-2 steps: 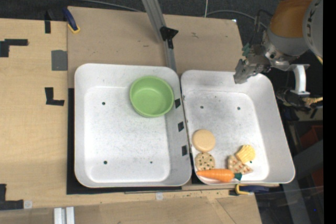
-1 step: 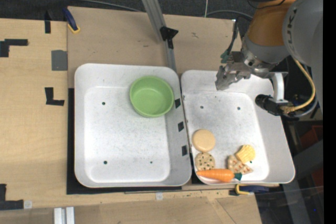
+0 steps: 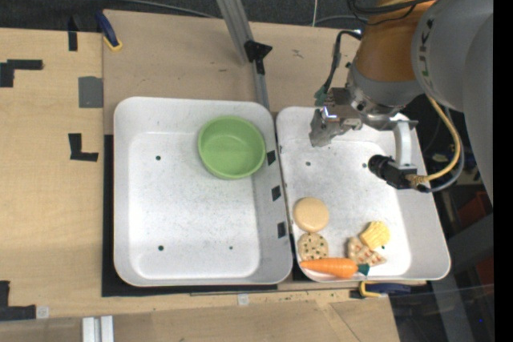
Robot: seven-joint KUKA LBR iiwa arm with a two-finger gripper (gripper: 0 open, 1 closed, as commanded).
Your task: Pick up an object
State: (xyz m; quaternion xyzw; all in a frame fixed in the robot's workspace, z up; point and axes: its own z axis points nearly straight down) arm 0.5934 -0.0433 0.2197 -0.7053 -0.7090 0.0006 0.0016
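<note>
Candidate objects all lie in the right bin (image 3: 417,204), clustered at its near end: a round tan biscuit (image 3: 311,214), a darker speckled cookie (image 3: 313,243) just below it, an orange carrot (image 3: 329,268) along the near wall, and a yellow corn-like piece (image 3: 373,235) touching a small waffle-like item (image 3: 366,254). None is lifted; all rest on the bin floor

The gripper (image 3: 321,126) stands over the far end of the same bin, well apart from the cluster. Whether it is parted or closed cannot be told; nothing is seen held. Judgement: the pick is not yet made; approach, descent and grasp all remain

The left bin (image 3: 136,172) holds a green bowl (image 3: 232,146) near its far right corner. The objects crowd each other and the bin wall, which may hinder a clean grasp
</note>
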